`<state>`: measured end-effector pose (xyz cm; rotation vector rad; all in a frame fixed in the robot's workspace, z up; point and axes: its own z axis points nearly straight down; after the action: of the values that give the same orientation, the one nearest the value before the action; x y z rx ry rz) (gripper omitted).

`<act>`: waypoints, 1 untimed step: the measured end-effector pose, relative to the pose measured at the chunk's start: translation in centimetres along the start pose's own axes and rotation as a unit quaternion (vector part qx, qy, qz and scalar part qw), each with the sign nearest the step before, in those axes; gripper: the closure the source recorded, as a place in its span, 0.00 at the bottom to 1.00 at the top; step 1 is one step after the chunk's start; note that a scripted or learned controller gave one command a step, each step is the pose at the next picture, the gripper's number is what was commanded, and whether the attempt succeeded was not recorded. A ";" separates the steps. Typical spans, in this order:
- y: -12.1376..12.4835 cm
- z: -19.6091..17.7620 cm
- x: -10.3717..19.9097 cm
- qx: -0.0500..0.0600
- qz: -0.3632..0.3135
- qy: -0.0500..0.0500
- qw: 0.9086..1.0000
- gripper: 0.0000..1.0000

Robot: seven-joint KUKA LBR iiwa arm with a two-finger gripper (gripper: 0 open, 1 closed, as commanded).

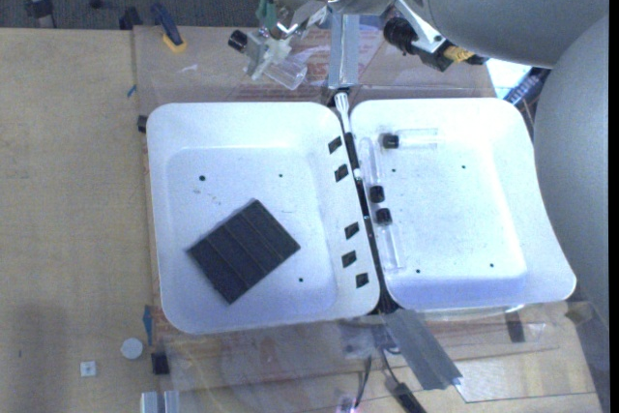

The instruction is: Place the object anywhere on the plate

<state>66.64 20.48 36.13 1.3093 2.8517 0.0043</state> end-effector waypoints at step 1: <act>-0.3 -7.5 1.2 -0.002 -0.284 -0.001 0.959 1.00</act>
<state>65.57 21.21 43.66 0.4459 3.1018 0.0064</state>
